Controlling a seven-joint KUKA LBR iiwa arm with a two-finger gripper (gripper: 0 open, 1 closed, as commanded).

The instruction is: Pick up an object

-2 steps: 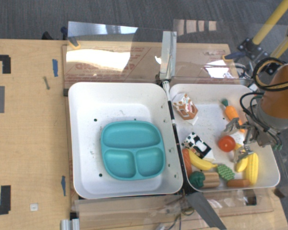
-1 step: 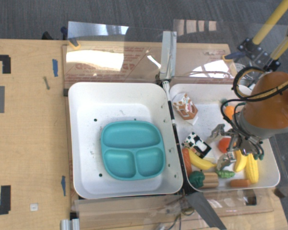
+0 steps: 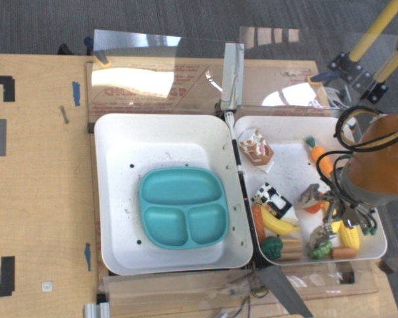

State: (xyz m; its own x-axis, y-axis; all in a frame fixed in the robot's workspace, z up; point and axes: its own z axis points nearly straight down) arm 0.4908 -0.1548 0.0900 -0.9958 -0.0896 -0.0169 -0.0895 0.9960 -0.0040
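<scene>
Grey arm [image 3: 375,161] from the right, claw [image 3: 331,227] pointing down, low.

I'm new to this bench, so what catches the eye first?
A teal divided plate lies in the left bin. The right bin holds a clutter of toy food, with a yellow banana near its front. The arm's orange band looms above that bin's right side.

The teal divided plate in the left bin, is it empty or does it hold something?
Empty. The teal plate shows three bare compartments; the toys lie in the right bin.
</scene>
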